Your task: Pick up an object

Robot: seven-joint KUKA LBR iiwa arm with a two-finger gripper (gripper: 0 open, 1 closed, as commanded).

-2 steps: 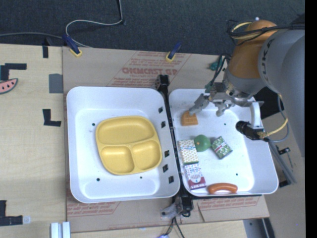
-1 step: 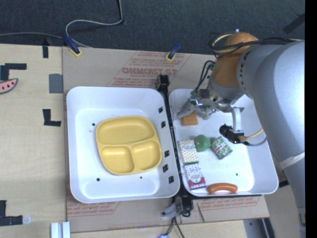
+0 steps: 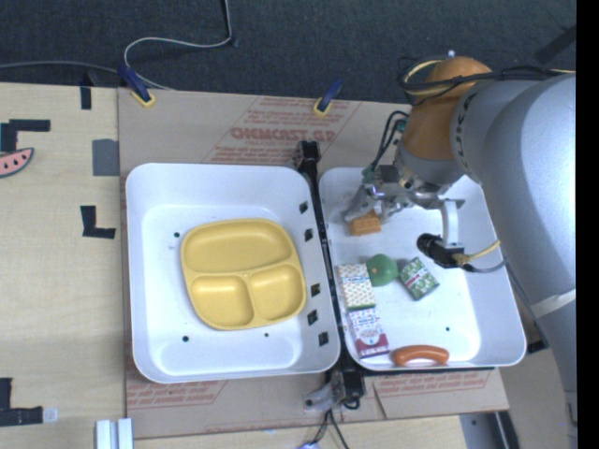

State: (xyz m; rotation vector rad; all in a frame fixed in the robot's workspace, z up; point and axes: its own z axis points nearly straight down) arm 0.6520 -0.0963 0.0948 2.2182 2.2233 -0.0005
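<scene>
Camera view puts the gripper [image 3: 372, 206] low in the right bin [image 3: 487, 330], its fingers pinching a small orange block [image 3: 364, 223] near the bin's upper left. Below lie a green ball [image 3: 381, 269], a green packet [image 3: 417, 278], two cartons and an orange piece. A yellow divided plate [image 3: 243, 271] sits in the left bin [image 3: 154, 279].

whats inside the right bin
In the right bin: a small orange block under the gripper, a green ball, a green packet, two cartons, an orange carrot-like piece. The arm covers its far right side.
</scene>
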